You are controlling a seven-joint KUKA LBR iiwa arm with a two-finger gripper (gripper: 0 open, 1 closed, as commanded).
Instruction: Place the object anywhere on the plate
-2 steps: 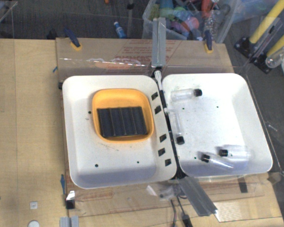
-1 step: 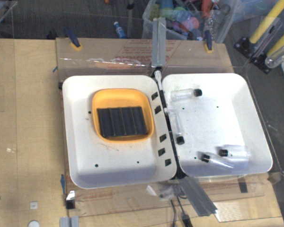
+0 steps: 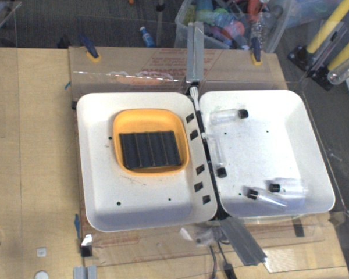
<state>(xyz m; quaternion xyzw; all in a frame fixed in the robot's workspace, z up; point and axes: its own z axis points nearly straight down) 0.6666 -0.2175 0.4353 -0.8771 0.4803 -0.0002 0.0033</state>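
Two shallow white bins side by side on a pale wooden bench (image 3: pixel 23 156), meeting along a dark divider with a row of small black tabs (image 3: pixel 196 153). In the left bin (image 3: pixel 93 156), an orange-yellow plate (image 3: pixel 145 116) with rounded corners, sitting towards the bin's far half. Flat on the plate, a black ridged block (image 3: pixel 150 149), rectangular, with parallel grooves running front to back, lying wholly inside the rim and covering most of the plate's floor. In the right bin (image 3: pixel 302 132), several clear tubes with black caps: one (image 3: pixel 228 115) near the far left corner, one (image 3: pixel 216 156) lengthwise just beside the divider, and two near the front wall, a stubby one (image 3: pixel 288 186) and a slanted one (image 3: pixel 262 196) close to each other. Behind the bins, a sheet of cardboard (image 3: pixel 163 60) with faint reddish print, too blurred to read, pinned at either end by a blue clamp (image 3: pixel 91 51). Beyond the bench, a clear tote (image 3: pixel 238 10) of mixed coloured toys. No brand or legible label on plate, block, tubes or bins. Gripper's jaw state: cannot tell.
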